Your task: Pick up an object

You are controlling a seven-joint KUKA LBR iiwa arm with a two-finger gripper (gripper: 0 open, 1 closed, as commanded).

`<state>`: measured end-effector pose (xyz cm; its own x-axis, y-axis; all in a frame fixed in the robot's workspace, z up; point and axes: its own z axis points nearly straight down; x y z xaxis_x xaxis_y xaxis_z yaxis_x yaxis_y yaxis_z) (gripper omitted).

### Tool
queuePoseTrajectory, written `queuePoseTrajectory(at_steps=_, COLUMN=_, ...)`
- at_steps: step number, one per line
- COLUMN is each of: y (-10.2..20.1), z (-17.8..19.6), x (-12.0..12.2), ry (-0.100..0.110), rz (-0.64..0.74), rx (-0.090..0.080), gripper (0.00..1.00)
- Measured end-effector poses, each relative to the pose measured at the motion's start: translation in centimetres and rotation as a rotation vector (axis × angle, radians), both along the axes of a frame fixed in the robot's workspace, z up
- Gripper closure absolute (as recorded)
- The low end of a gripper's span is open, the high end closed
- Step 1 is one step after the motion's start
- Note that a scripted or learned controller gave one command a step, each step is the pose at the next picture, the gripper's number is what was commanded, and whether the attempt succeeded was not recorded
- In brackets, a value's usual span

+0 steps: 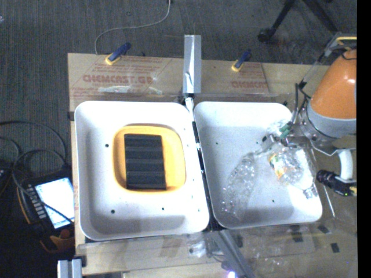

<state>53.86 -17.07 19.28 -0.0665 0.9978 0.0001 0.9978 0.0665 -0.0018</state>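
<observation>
In the left bin (93, 213) lies a yellow rounded-square object with a black ridged middle (149, 158). The right bin (232, 126) holds a crumpled clear plastic bottle (240, 181) near its centre. A second clear plastic item with a yellow-orange label (286, 167) lies at that bin's right side. My arm, with its orange band (336, 88), comes in over the right rim. The gripper (282, 136) sits low at the upper right of the right bin, just above the labelled plastic item. Glare and clear plastic blur the view of it.
Two blue-and-yellow clamps (117, 52) (242, 58) hold the board behind the bins. A metal bar (192, 62) stands upright at the seam between the bins. A lit tablet (52, 198) and cables lie on the floor at the left. A chair base (295, 4) is at the top right.
</observation>
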Motion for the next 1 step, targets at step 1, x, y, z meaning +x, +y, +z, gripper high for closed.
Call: queuePoseTrajectory(at_steps=1, y=-4.39, z=-8.81, x=4.59, ry=-0.025, rz=0.049, rx=-0.002, gripper=0.00)
